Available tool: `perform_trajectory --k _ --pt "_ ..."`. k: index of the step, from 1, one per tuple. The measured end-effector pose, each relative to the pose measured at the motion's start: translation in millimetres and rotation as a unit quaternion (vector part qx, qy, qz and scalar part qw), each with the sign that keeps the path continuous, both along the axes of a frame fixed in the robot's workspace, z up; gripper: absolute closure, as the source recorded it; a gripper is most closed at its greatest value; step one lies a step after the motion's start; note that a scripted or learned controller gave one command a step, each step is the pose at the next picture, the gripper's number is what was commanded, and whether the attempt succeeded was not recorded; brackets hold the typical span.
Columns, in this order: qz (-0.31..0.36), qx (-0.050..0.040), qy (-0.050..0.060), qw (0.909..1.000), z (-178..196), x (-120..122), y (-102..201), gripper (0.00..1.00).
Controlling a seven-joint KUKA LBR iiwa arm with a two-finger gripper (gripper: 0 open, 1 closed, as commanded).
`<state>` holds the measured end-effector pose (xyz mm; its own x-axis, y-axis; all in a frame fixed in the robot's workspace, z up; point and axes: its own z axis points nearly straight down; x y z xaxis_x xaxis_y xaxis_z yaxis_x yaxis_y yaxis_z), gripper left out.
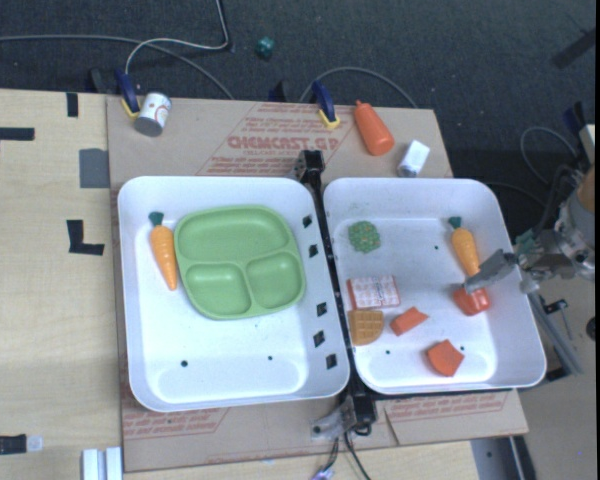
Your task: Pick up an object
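Right at gripper (480, 286): red piece (472, 301).

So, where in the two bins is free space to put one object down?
Left bin: bare floor in front of the green plate. Right bin: bare patch between broccoli and carrot. Its front half, around the red pieces, is crowded.

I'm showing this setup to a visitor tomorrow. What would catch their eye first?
Probably the big green divided plate filling the left bin, with a toy carrot beside it. Next, the right bin scattered with small toy foods, where the gripper reaches in near a red piece.
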<state>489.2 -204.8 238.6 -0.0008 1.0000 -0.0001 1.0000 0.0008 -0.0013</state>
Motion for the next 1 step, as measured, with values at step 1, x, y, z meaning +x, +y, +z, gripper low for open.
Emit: perform_trajectory --k 1 --pt "0.001 0.001 0.001 1.0 -107.4 -6.2 89.9 0.0"
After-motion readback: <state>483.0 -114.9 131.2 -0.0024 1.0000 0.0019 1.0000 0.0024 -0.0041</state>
